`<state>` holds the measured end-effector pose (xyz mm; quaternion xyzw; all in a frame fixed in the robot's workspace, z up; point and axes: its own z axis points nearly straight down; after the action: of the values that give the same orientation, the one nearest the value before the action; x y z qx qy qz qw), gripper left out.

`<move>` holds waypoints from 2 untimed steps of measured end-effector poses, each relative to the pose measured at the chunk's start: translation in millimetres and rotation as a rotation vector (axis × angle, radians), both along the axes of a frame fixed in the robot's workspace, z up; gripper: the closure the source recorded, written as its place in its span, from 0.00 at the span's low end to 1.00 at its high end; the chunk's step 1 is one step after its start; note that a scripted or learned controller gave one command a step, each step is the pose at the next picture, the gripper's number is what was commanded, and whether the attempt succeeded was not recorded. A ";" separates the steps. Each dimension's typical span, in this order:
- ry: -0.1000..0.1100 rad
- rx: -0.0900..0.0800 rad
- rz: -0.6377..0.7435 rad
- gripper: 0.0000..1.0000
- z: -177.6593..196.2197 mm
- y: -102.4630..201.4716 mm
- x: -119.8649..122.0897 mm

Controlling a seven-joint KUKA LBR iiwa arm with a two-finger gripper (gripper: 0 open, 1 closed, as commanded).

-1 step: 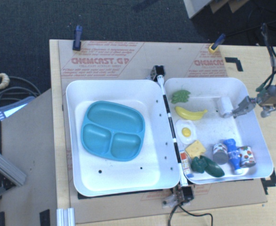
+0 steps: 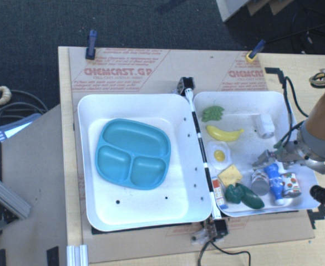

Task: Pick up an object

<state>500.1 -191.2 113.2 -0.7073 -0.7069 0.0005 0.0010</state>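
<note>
A pale wooden bench (image 2: 123, 65) on dark carpet bears two shallow white plastic bins side by side: the left bin (image 2: 90, 121) holds one blue three-compartment plastic tray (image 2: 132, 154), and the right bin (image 2: 245, 101) holds a green leafy toy (image 2: 212, 113), a yellow toy banana (image 2: 223, 132), a white cylinder (image 2: 264, 124), a toy fried egg (image 2: 219, 154), a yellow cheese wedge (image 2: 229, 175), a dark green pepper (image 2: 243, 197), a blue bottle (image 2: 274, 182) and a small printed can (image 2: 291, 185), one of each. The grey gripper (image 2: 265, 160) hangs low over the right bin, just above the blue bottle, and whether it is open or closed I cannot tell
</note>
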 end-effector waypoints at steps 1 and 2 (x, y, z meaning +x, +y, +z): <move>-0.004 -0.002 -0.001 1.00 10.6 -0.4 1.0; -0.003 0.000 0.001 1.00 66.1 92.4 -10.1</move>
<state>490.0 -98.8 179.3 -0.7068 -0.7074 -0.0003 0.0000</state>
